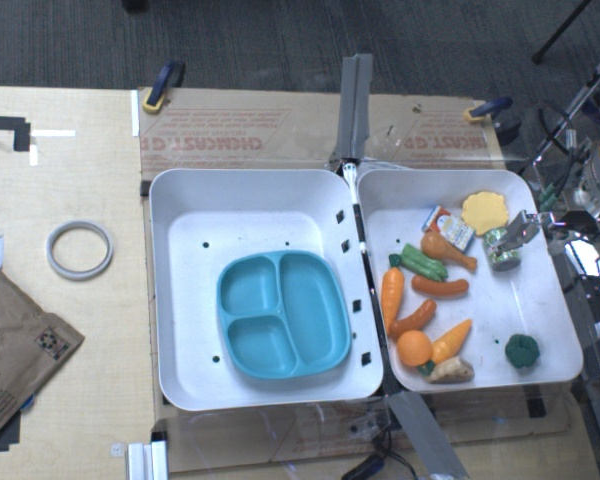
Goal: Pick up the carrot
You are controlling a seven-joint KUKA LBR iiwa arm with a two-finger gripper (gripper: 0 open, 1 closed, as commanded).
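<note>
Camera view: looks down at a slant on a surface (60,168) with two white bins side by side.
Left bin (180,218): holds a teal tray (283,314) with three compartments, lying flat toward the near side.
Right bin (550,298): holds a scatter of toy foods.
Carrot (392,297): orange, lying lengthwise near the right bin's left wall, just beside the divider between the bins, with its green top (394,261) pointing away from the camera.
Second carrot (451,339): smaller, tilted, near the bin's front, touching an orange ball (414,349).
Sausages: one (440,287) lies across just right of the carrot, another (413,319) slants below it, a third (449,249) sits farther back.
Green pod (422,263): between the carrot's top and the far sausage.
Yellow piece (484,210): flat, at the bin's back.
Dark green ball (522,350): alone at the front right corner.
Beige piece (450,371): at the front wall, under the small carrot.
End effector (513,238): over the right bin's back right part, well apart from the carrot; whether it is open or closed cannot be told from this angle.
Tape roll (80,249): on the surface, left of the bins.
Cardboard (10,348): at the surface's left edge, near the camera.
</note>
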